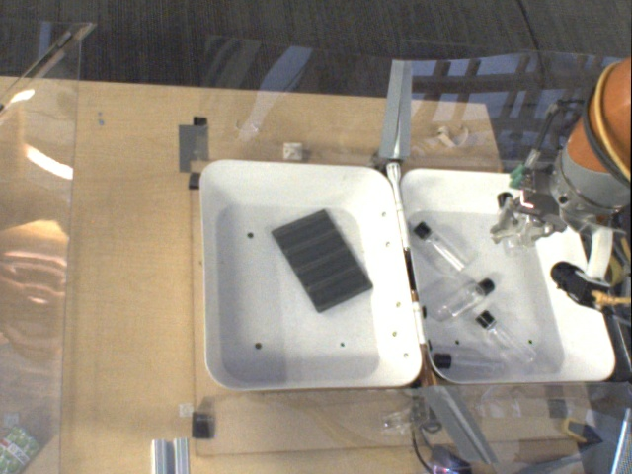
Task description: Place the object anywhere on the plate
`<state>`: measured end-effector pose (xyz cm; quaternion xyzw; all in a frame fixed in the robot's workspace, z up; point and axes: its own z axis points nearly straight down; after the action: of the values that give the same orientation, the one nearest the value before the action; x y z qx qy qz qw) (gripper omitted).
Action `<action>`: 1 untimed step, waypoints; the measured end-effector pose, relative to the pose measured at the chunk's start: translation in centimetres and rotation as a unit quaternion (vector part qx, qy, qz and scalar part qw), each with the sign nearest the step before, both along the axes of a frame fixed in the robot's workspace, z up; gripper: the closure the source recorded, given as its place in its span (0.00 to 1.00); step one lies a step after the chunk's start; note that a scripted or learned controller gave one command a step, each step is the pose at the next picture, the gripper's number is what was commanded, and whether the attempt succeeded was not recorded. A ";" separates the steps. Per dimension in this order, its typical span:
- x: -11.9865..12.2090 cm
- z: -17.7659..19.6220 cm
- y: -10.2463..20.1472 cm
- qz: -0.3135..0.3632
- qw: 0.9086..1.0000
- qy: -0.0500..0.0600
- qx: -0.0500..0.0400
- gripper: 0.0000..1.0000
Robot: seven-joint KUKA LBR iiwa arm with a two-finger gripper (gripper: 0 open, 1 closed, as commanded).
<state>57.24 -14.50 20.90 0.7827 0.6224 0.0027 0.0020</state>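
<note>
A dark grey ridged plate (322, 260) lies tilted in the middle of the left bin (227, 363). Several clear vials with black caps lie in the right bin (583, 368): one near the bin's upper left (441, 247), one in the middle (464, 299), one just below it (499, 331) and one along the front wall (464, 363). My gripper (518, 217) hangs over the upper right part of the right bin, to the right of the vials and apart from them. I see no vial between its metal parts.
A grey divider post (397, 117) stands between the bins at the back. The arm's orange band (612, 117) and black cabling (578, 282) crowd the right bin's right side. Wooden bench (118, 265) surrounds the bins, with a clear panel at left.
</note>
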 end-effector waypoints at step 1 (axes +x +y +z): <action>4.4 3.0 -5.3 -0.124 0.992 0.002 0.000 1.00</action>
<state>61.60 -19.81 23.92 0.8536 0.5209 0.0007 0.0013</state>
